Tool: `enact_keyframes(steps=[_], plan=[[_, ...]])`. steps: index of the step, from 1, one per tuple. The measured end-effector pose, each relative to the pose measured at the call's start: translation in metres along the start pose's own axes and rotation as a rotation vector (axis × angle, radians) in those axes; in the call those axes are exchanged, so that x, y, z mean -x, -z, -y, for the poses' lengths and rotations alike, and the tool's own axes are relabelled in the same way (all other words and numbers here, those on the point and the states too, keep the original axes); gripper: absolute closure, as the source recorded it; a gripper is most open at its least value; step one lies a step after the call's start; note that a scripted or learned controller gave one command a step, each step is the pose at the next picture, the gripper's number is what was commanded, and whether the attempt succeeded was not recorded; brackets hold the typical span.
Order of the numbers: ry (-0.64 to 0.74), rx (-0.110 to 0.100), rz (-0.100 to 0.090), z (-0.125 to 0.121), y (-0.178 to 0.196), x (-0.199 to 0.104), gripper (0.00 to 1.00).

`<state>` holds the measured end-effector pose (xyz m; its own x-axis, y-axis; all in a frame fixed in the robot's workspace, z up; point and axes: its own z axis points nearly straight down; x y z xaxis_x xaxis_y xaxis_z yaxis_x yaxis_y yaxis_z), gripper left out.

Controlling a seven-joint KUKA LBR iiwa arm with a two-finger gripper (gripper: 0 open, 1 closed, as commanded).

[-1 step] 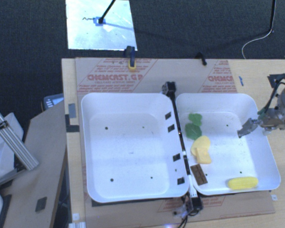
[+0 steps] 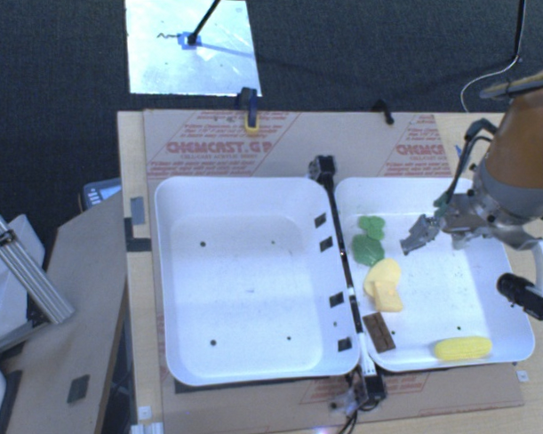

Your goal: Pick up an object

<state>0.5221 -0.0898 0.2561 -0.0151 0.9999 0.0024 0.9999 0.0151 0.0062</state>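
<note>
In the right bin lie two green pieces, a pale yellow lump, a small brown block near the divider, and a yellow corn-like piece by the front wall. My gripper hangs above the right bin, to the right of the green pieces and apart from them. I see nothing held in it.
The left bin stands beside the right one, with a black clip strip along their shared edge. A clamp sits at the bench's back edge. A black part overhangs the right bin's right rim.
</note>
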Motion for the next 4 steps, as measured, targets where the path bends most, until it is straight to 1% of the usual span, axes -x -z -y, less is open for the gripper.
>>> enact_keyframes(steps=[1,2,3,4], plan=[[-0.019,-0.011,0.002,0.039,-0.084,0.053,0.00],[-0.019,-0.007,0.004,0.039,-0.175,0.105,0.00],[-0.011,0.009,0.010,0.035,-0.044,0.118,0.00],[-0.009,0.001,0.006,0.035,-0.040,0.117,1.00]])
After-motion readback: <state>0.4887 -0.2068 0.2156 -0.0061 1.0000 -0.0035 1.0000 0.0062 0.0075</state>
